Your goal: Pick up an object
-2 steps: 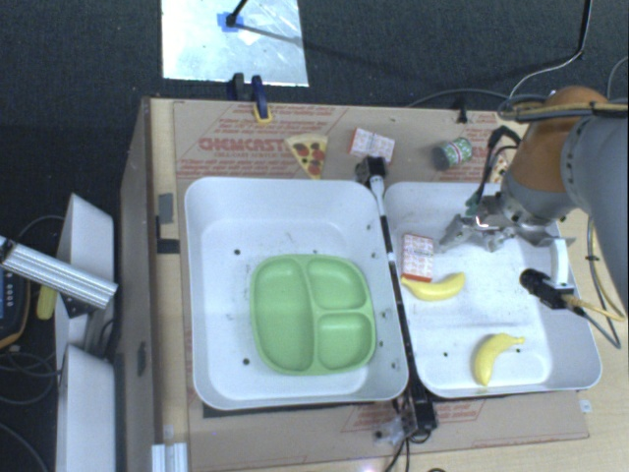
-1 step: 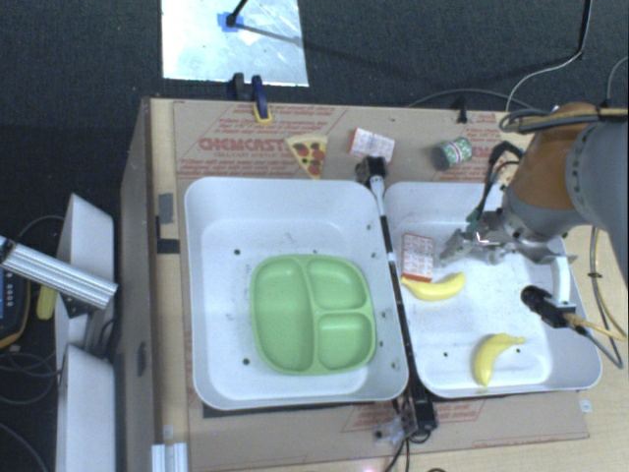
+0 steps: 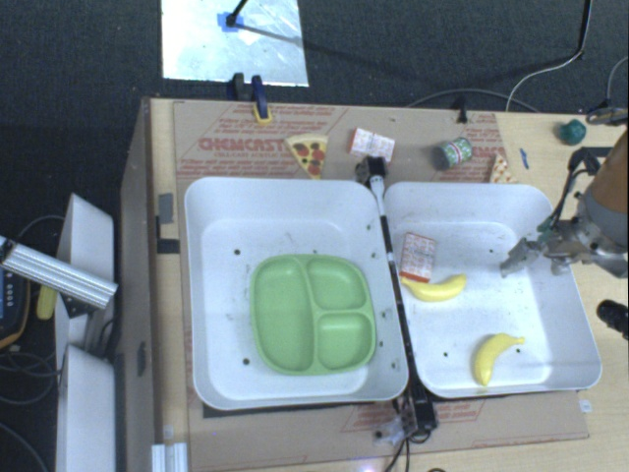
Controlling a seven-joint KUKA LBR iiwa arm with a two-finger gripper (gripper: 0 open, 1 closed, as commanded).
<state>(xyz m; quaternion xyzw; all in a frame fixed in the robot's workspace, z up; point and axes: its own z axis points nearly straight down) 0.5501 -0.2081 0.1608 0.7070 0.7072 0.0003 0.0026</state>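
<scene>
Fingers (image 3: 518,258) hang over the right bin (image 3: 560,293), grip state unclear; two curved yellow bananas (image 3: 435,288) lie apart.

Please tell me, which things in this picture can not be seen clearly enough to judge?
- Tool, camera view: small and blurred over the right bin; its finger state cannot be read.
- Arm: cut off by the right edge.
- Red-and-white packet: print too small to read.
- Small green can on the cardboard: label too small.
- Cardboard sheet: mostly covered by both bins.
</scene>
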